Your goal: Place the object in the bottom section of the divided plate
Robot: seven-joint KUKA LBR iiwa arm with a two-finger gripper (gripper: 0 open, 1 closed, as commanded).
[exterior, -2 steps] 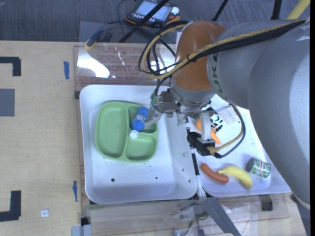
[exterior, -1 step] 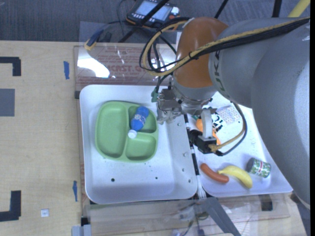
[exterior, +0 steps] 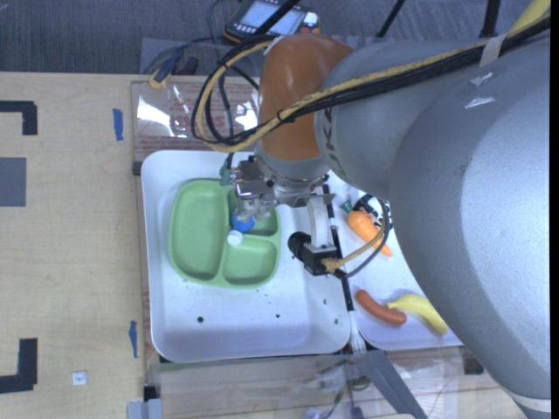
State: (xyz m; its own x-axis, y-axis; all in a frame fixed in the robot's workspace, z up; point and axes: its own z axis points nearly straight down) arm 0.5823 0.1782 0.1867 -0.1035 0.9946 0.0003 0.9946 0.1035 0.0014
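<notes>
Carrot (exterior: 362, 224), sausage (exterior: 380, 308), banana (exterior: 421, 310) in right bin (exterior: 384, 334).

Pale wood bench (exterior: 61, 260) with black markings, blue tape strips; grey carpet floor (exterior: 87, 11) behind

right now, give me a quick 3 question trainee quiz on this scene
1. True or false: the divided plate lies in the left bin.
2. Which lies nearest the banana? A carrot B hot dog C plate
3. Fill in: the gripper hangs over the plate, and the small thing under it is ____ and white.

Key: 1 true; 2 B; 3 blue
</notes>
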